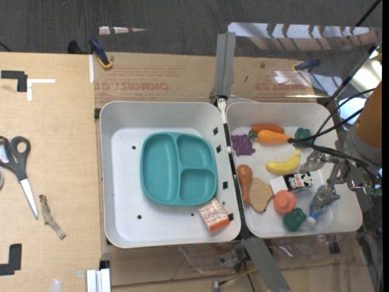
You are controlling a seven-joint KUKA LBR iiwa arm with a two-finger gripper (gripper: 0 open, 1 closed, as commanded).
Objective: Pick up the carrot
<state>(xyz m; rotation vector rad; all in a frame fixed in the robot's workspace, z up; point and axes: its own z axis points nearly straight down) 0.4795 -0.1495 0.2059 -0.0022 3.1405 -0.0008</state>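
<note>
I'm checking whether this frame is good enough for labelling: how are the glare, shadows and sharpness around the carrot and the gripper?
Camera view: lighting is even and the carrot is sharp, with a soft shadow beneath it; bright glare washes out the clear panel behind the right bin; the gripper is slightly soft, amid cables.

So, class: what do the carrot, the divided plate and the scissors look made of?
Carrot: probably moulded plastic, from its even orange and smooth skin. Divided plate: teal plastic, matte, with rounded moulded compartments. Scissors: shiny metal blades; the grey handles look plastic.
</note>
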